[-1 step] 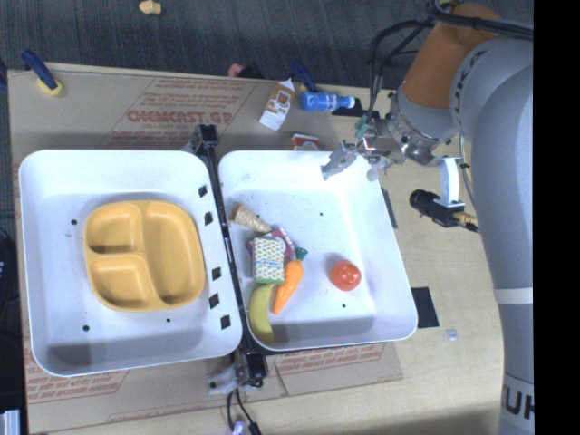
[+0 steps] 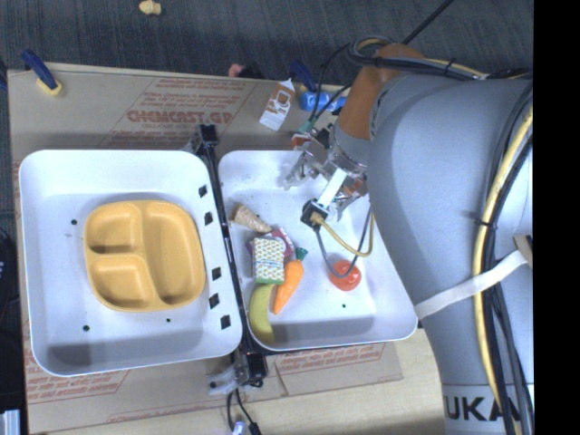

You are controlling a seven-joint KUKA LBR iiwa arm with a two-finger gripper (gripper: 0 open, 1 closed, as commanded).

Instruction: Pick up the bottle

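One likely bottle [image 2: 269,259] only, and not certain: a small oblong piece with a green-and-white checked face and a dark pink edge along its upper right side. Too small and foreshortened to make out a neck or cap. Lying flat in the right bin [image 2: 391,320], towards that bin's left side. Set between one pale cone [image 2: 248,216] just above it and one yellow banana [image 2: 260,312] below it. Touching, or all but touching, one orange carrot [image 2: 289,284] on its right.

Counted in the same bin besides: one red rounded piece [image 2: 344,275], well apart to the right, with a thin yellow cable looping down beside it.

Two white bins side by side on one printed cardboard sheet [image 2: 172,107]. In the left bin [image 2: 36,243], one yellow plate [image 2: 143,254] with three compartments.

One gripper [image 2: 304,194], reaching in from the right over the upper middle of the right bin. Above and to the right of the cone, clear of the checked piece. Impossible to tell from this slant whether open or closed. Nothing seen gripped.
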